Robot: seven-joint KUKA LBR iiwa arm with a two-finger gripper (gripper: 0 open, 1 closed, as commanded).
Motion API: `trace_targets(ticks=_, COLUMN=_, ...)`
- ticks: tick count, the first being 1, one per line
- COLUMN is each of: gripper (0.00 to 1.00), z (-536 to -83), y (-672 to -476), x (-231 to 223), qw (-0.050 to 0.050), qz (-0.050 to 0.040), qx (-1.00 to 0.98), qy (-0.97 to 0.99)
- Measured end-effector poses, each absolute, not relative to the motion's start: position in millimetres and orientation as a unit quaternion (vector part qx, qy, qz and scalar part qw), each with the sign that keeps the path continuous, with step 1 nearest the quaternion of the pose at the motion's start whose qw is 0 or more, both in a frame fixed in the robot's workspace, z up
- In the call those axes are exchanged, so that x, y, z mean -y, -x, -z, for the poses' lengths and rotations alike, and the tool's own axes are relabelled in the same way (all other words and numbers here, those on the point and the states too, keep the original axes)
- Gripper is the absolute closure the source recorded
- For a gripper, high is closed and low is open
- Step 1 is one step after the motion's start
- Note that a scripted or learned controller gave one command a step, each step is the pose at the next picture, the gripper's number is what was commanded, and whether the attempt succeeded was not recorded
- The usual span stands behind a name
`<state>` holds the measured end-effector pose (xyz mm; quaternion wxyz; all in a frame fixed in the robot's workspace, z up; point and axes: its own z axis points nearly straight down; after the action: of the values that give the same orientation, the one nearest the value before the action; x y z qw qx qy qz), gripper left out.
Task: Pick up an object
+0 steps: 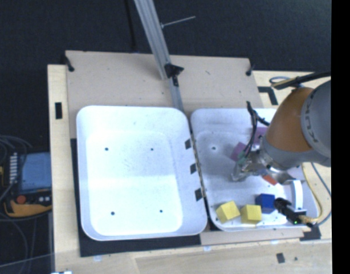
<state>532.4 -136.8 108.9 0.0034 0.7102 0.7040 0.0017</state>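
Note:
My gripper (239,173) reaches down into the right bin (212,131), near its middle. A purple object (240,150) lies just above the gripper tip, partly hidden by the wrist. Two yellow blocks (227,211) (252,213) rest side by side at the bin's front edge. A blue block (266,202) sits to their right. A small orange-red piece (269,180) peeks out under the arm.
The left bin (132,170) sits beside the right one, with small black clips along the shared rim. A slanted metal rail (155,33) rises behind the bins. The arm's orange band (289,119) overhangs the right bin's right side. Cables and a blue box (35,170) lie off the bench's left.

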Motion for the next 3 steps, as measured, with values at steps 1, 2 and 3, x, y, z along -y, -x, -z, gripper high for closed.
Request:
trace_targets(ticks=1, gripper=1.00, z=-163.4, y=-534.1, x=127.8, qw=0.003, qz=-0.0019, qx=-0.708, qy=-0.706)
trace_targets(ticks=2, gripper=1.00, z=-226.6, y=-532.5, x=125.8, qw=0.004, qz=-0.0023, qx=-0.708, qy=-0.706)
trace_targets(ticks=3, gripper=1.00, z=-246.8, y=-533.6, x=127.1, qw=0.002, qz=-0.0009, qx=-0.709, qy=-0.706)
